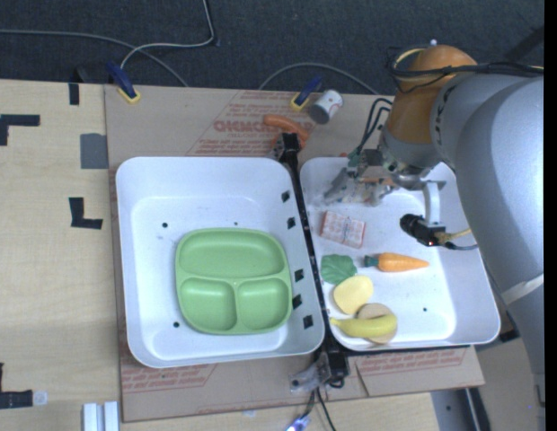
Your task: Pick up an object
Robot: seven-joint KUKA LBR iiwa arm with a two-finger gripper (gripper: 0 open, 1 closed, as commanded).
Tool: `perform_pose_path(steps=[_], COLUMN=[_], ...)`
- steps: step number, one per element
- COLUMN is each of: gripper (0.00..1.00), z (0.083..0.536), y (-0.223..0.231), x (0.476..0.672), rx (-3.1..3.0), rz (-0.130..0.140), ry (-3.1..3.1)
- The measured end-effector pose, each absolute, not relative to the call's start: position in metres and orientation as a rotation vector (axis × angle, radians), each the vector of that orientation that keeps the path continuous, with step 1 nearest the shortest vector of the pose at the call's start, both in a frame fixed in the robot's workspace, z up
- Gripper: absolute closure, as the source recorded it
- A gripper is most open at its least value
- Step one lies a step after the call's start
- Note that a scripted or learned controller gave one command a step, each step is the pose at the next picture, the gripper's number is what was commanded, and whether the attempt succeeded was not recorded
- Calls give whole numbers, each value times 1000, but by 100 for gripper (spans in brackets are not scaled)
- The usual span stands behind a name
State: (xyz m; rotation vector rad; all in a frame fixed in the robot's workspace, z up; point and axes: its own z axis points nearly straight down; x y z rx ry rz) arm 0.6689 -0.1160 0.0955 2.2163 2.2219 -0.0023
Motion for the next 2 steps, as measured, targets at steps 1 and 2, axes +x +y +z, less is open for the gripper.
perform_pose_path(steps=[1,2], gripper=[0,100], z=[87,97], y=[-110,-111], x=[603,603], rx=[2220,2218], rz=[0,1], ry=[2221,2219])
